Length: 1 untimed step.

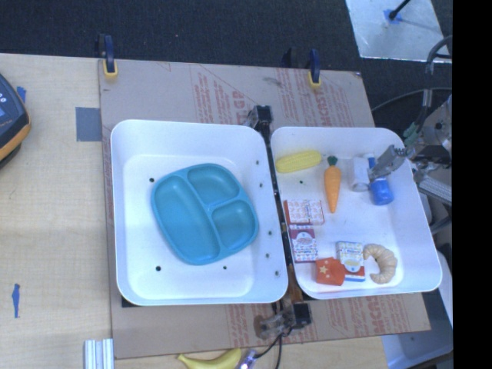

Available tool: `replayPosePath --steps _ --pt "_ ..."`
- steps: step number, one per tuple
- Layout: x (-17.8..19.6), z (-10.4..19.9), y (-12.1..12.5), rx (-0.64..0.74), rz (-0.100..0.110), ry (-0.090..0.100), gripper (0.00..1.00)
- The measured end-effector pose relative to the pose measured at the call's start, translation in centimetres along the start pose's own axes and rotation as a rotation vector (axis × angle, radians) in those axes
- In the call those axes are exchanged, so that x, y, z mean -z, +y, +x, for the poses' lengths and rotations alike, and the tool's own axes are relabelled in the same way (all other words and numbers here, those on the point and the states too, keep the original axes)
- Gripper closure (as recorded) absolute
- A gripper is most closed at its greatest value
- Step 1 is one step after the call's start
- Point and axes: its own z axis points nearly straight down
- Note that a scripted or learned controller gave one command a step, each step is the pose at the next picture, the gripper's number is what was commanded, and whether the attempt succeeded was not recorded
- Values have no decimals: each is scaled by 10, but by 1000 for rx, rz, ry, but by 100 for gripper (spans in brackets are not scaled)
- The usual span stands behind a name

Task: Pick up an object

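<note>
Gripper (388,160) sat at the far right of the right bin (415,283), low over the bin's upper right corner. Can't tell how the jaws stood: too small and blurred at the frame edge. Arm came in from the right, mostly cut off.

Just below the gripper tip: blue cylinder-like object (382,192), lying on the bin floor, possibly touching the tip but not clearly between anything. Beside it, a small grey-white object (360,174), also just left of the gripper. Either could have been the target; nothing looked lifted.

Further left in the same bin: toy carrot (331,188) upright-ish along the bin, yellow corn cob (298,161) near the top left corner. Lower down: small pink-white carton (304,211), red-white carton (304,244) below it, red box with a star (329,271), another small carton (350,257) next to it, croissant (382,261) at the lower right. All well apart from the gripper.

Left bin (123,206) held a blue divided plate (204,214), untouched by the look of it. Worktop (46,229) had cardboard (231,91) under both bins, clamped at the top; a banana (209,358) lay at the bottom edge.

Judgement on progress: approach stage, gripper down at the blue/grey pair, no grasp confirmed. Left to do: close on one object, lift clear of the bin.
</note>
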Motion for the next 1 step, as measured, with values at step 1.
replayPosePath --steps 1 --pt "-75 14 47 1 2 0 0"
